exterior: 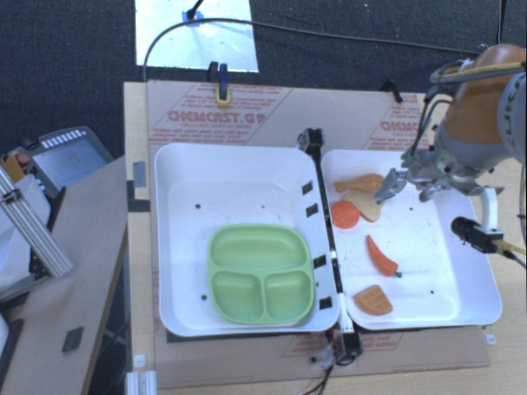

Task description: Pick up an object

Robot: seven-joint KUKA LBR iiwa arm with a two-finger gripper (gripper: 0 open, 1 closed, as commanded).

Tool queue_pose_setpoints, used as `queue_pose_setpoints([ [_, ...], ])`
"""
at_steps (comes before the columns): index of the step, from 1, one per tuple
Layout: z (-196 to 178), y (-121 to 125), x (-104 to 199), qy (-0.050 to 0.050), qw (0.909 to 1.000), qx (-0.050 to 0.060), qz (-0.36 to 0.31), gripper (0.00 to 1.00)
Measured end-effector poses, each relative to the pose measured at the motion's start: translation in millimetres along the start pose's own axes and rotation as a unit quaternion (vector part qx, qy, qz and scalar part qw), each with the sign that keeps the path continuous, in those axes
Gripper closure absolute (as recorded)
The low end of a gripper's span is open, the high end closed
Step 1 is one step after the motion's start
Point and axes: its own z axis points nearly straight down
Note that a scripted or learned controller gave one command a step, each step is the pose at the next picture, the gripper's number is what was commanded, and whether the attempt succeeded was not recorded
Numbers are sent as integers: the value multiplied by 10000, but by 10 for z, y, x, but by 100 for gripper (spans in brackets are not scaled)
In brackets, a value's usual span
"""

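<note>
My gripper (409,189) hangs over the upper part of the right bin (473,290), open, with nothing between its fingers. Its left fingertip (389,189) is just right of a tan flat piece (367,205) and an orange elongated piece (356,184). A red-orange round piece (345,214) lies beside the tan one. Lower in the bin lie a red pepper-like piece (381,256) and an orange wedge (373,300).
The left bin (181,179) holds a green divided plate (259,271) at its lower right. A black divider strip (323,220) with clips runs between the bins. A black fitting (471,233) sticks out over the right bin's right side. Cardboard lies under both bins.
</note>
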Motion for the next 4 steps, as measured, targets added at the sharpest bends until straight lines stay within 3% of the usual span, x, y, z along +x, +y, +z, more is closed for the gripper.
queue_pose_setpoints([
  [1, -63, 28, 2, -7, 10000, -57, -11, 0],
  [3, 933, 122, -25, -6, 10000, -39, -1, 0],
  [4, 795, 137, -28, -10, 10000, -68, 1, 100],
])
